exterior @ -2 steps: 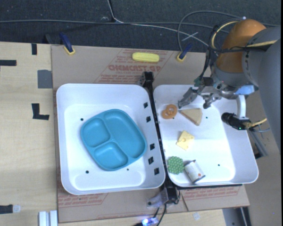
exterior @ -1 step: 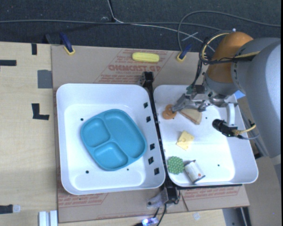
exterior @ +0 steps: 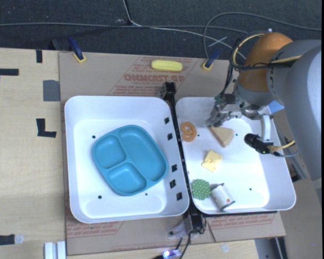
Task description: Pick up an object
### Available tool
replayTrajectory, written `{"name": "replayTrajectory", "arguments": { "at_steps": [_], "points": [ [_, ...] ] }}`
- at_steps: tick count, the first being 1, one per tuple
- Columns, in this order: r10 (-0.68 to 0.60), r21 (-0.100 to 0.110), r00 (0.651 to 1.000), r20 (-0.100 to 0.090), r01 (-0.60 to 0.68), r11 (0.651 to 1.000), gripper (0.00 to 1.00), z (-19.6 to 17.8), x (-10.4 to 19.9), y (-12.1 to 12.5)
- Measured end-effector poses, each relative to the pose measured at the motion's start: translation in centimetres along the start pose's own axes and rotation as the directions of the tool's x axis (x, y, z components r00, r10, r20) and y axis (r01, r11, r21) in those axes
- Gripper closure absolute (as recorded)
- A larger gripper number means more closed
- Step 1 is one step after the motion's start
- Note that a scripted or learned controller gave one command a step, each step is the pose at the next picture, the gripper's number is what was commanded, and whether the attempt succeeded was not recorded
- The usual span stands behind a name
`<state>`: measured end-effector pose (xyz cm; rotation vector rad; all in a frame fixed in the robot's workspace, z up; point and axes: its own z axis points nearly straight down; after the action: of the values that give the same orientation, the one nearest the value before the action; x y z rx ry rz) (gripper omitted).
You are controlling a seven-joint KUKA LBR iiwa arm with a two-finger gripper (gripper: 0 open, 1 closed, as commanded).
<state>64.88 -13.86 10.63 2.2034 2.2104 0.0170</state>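
Note:
In the right bin (exterior: 270, 198) lie several objects. A tan wedge (exterior: 223, 136) sits near the bin's back, and my gripper (exterior: 218, 117) hangs just above its far end, reaching down from the orange-banded wrist (exterior: 262, 63). A pretzel-like orange ring (exterior: 188, 131) lies at the bin's left wall. A yellow cheese-like block (exterior: 211, 161) rests mid-bin. At the front sit a green round piece (exterior: 200, 188) and a small white can (exterior: 222, 195). Nothing shows between my fingers.
The left bin (exterior: 81, 117) holds a blue divided plate (exterior: 129, 159). A yellow banana-shaped piece (exterior: 166, 66) lies on the cardboard behind the bins. Cables loop above the arm. A black connector (exterior: 257, 143) hangs over the right bin's right side.

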Motion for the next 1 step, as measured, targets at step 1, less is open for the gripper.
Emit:
{"name": "replayTrajectory", "arguments": {
  "at_steps": [1],
  "points": [
    [0.002,0.019,1.000,-0.007,-0.002,1.000,1.00,-4.31,-0.33,0.18]
  ]
}}
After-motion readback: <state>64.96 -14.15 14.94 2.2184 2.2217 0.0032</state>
